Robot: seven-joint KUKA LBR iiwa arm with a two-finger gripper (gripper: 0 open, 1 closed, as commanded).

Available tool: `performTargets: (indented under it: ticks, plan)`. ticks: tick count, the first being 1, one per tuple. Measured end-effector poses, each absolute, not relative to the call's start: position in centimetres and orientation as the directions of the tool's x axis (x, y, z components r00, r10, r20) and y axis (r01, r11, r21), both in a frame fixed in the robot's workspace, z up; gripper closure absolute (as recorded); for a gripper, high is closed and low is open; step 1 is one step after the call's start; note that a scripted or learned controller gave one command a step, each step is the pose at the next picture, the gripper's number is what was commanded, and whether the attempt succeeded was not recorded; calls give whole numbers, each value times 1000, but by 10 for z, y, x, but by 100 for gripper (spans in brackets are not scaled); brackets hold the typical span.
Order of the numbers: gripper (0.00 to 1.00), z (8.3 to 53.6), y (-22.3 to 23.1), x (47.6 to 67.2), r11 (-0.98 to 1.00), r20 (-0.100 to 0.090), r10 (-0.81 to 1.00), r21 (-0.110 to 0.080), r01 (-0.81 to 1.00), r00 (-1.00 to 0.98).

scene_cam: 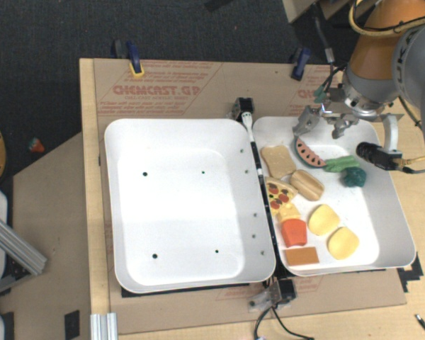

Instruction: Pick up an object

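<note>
Tool point(324, 122) hung over the far end of the right bin point(393, 222), fingers spread apart, gripping nothing. Just below it lay a watermelon slice point(309, 153). Beside that, a green vegetable point(344, 167). Nearer the divider: a bread slice point(278, 160), a bread roll point(307, 185), a pizza slice point(279, 195), a red block point(293, 231), two yellow pieces point(333, 230). Left bin point(127, 190) alongside on the surface point(92, 105).

You've got one fixed camera above the brown cardboard-topped bench point(198, 76), looking down at a slant. Far enough back to frame both shallow white plastic bins point(127, 154) side by side; grey-and-orange arm point(389, 34) enters from frame right.
</note>
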State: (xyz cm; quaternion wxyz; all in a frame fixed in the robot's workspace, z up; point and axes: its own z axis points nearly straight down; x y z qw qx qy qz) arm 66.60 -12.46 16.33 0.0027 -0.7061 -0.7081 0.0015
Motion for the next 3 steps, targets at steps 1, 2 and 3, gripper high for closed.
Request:
performTargets:
  ticks: [1,2,3]
  plan:
    - [0,79,-176,664,-4,0,1000,-7,1000,4]
    - [100,97,-174,667,0,-2,1000,3,1000,0]
    - [100,84,-138,604,0,3,1000,-6,1000,0]
